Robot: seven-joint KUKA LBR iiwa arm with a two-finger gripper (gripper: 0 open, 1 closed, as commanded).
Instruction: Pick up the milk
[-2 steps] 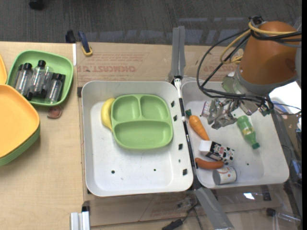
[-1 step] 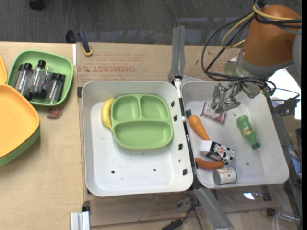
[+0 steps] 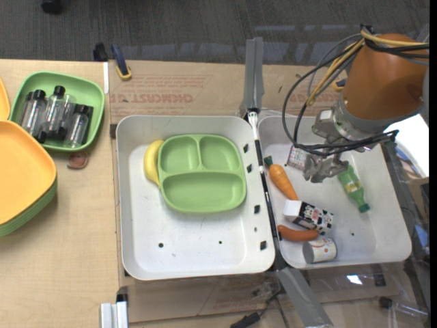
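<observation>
The milk point(image 3: 312, 215) is a small white carton with black cow patches, lying on its side in the lower middle of the right bin point(image 3: 389, 241). My gripper point(image 3: 326, 170) hangs over the upper middle of that bin, above and slightly right of the milk and apart from it. It is open, with nothing between its fingers. The orange wrist band sits over the bin's upper right part.
Around the milk lie a carrot point(image 3: 282, 181), a sausage point(image 3: 297, 234), a grey can point(image 3: 319, 250), a green bottle point(image 3: 354, 187) and a small packet point(image 3: 298, 158). The left bin point(image 3: 136, 244) holds a green divided plate point(image 3: 201, 173) and a yellow item point(image 3: 151, 161).
</observation>
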